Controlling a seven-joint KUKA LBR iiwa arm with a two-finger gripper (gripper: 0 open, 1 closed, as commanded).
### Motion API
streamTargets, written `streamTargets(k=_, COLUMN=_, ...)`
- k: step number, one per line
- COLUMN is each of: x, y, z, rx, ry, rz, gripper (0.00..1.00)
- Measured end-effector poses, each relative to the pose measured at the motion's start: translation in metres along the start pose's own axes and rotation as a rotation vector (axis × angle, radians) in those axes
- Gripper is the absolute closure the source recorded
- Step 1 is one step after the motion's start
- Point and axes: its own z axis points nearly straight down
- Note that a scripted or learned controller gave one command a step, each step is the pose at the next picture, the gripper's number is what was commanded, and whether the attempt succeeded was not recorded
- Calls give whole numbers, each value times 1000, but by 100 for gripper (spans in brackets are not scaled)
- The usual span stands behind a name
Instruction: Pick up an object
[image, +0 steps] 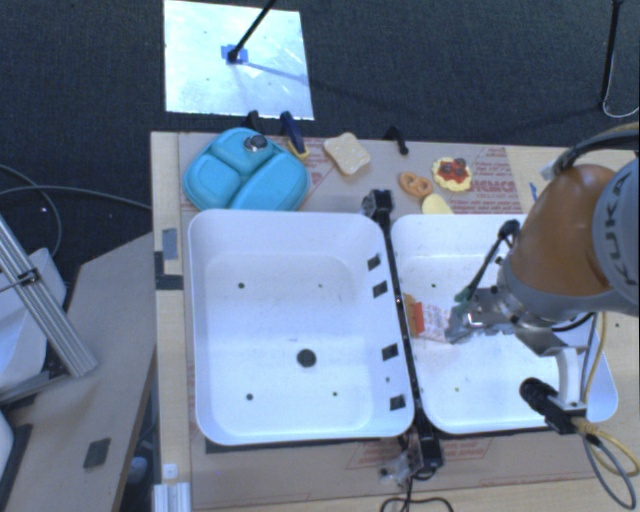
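**End effector low over an orange-and-white packet in the right-hand bin**

The end effector (462, 325) sits at centre right of the frame, down inside the right bin (500, 415) close to its left wall. Whether it is wide, narrow or holding anything cannot be told from this slanted view, since the metal tip is small and partly blurred. Just to its left, touching or nearly touching the tip, lies a small orange-and-white packet (427, 320) on the bin floor, next to the black divider (398, 300) that separates the two bins. The packet looks flat on the floor, not lifted.

Behind the tip, the grey arm (570, 250) with its orange band fills the right side of the frame.

The left bin (230, 250) holds a small dark round object (306, 357) near its middle.

On the surface (330, 170) above the bins, in the upper middle of the frame, lie a blue compartment tray (245, 172), a toy slice of bread (347, 153), a toy pretzel (414, 184), a round toy pastry with red topping (452, 173), and a pale yellow piece (436, 205) touching the right bin's upper rim.
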Motion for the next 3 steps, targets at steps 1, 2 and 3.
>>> streamTargets(k=1, x=-108, y=1, z=16, rx=9, ry=-8, rz=21, gripper=100)
streamTargets(k=2, x=-52, y=-3, z=108, rx=4, ry=-6, rz=8, gripper=100)
streamTargets(k=3, x=23, y=0, z=0, rx=0, ry=0, rz=1, gripper=100)
